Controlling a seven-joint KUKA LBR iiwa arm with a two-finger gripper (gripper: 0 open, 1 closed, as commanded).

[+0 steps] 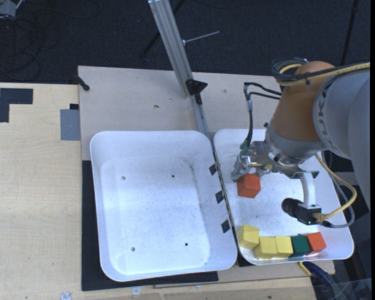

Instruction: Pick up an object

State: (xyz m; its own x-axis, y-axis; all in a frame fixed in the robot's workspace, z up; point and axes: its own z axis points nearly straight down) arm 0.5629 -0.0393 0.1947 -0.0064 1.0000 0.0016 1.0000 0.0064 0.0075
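Red cube [249, 185] sits just below gripper [243, 165].

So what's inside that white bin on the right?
The right bin holds an orange-red block just below the gripper, plus a row of yellow, green and orange blocks along its near edge. The arm covers the bin's far part.

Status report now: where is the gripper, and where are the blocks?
Gripper over right bin, directly above orange-red block; grasp not confirmed. Five more blocks in a row along the bin's near edge. Nothing blocking.
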